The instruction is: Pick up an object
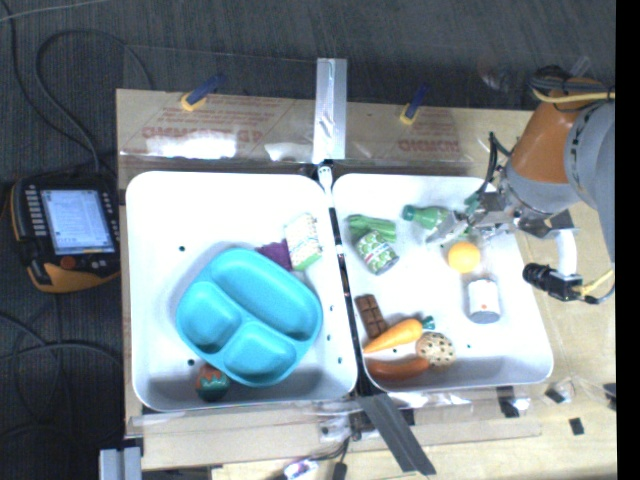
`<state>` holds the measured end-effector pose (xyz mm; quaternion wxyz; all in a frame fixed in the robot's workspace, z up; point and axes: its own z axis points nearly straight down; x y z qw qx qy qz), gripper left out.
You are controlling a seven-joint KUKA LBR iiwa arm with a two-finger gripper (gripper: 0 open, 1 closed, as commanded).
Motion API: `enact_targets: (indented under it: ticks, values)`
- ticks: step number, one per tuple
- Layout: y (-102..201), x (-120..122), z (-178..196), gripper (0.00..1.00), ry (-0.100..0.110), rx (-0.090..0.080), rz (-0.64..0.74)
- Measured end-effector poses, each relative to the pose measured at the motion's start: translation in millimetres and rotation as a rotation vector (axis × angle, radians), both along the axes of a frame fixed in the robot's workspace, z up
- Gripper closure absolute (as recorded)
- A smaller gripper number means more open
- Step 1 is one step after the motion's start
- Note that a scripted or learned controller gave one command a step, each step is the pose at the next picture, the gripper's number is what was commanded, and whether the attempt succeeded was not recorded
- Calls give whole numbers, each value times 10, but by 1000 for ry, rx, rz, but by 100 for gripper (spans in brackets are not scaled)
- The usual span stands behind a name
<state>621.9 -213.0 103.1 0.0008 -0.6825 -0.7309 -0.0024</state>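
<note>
My gripper [479,213] hangs low over the back right part of the right bin [530,343], under the orange-banded wrist [535,148]. It sits just right of a green bottle [425,215] lying on its side, and just above a yellow-orange ball [462,257]. Whether it touches either one is not visible. A white jar [483,299] lies a little in front of the ball. A green packet [373,243] lies at the bin's back left. A brown bar [371,314], a carrot [395,334], a speckled ball [434,347] and a sausage [400,368] crowd the front left.
The left bin [150,218] holds a blue divided plate [250,313], a purple item [274,256], a white and green carton [303,241] and a small red and green item [210,381]. A pendant [65,230] lies left of the bench. A black fitting [548,279] juts over the right rim.
</note>
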Motion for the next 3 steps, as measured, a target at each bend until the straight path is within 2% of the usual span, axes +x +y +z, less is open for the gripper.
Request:
enact_targets:
  ticks: [1,2,3]
  values:
    - [16,-152,-95,0,-20,2,-59]
    - [-44,-186,-32,100,-13,-4,-66]
    - [40,-596,1021,100,5,-5,-115]
